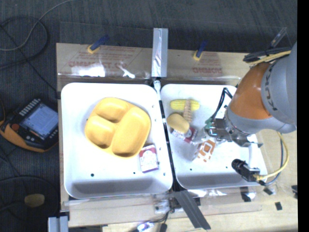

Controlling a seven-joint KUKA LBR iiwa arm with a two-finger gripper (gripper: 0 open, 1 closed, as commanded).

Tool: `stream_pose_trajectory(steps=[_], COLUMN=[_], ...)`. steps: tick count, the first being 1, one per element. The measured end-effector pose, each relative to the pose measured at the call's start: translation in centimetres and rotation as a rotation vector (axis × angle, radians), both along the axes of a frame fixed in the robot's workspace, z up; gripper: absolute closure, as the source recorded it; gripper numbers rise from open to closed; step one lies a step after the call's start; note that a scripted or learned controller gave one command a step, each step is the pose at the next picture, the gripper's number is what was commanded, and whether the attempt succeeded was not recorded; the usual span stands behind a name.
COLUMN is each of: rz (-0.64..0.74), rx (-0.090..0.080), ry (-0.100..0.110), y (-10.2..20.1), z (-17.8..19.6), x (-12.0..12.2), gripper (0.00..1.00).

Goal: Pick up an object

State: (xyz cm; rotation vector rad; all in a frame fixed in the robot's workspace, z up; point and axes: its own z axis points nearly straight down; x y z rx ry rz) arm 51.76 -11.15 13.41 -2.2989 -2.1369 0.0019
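Overhead slanted view of a bench w/ 2 shallow white bins side by side. The left bin holds a large yellow 3-section plate, upside down by the look of it, filling most of the floor. At about 4 o'clock from the plate, just beside its edge, lies a small white-and-pink packet.

The right bin holds the small items. Near its 11 o'clock corner sits a yellow corn cob; a tan wooden piece leans just below it. At 7 o'clock from the corn rests a round yellow-brown potato-like object, touching a crumpled clear-and-red wrapper. Toward bin centre lies an orange-and-white carton – tilted, close under the robot's wrist.

The grey arm w/ orange band enters from 3 o'clock and bends down over the right bin. The gripper sits low, just at 1 o'clock from the carton; whether anything is gripped can't be told, nor how its jaws stand.

Outside the bins, at 9 o'clock, a handheld pendant w/ screen lies on dark carpet.
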Motion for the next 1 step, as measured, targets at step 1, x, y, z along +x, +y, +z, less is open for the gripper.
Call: stream_pose_trajectory(steps=[1], rz=[-0.023], rx=[-0.004], ry=[0.000], y=[2.91], z=[4.90], x=[6.45], gripper=[1.00])
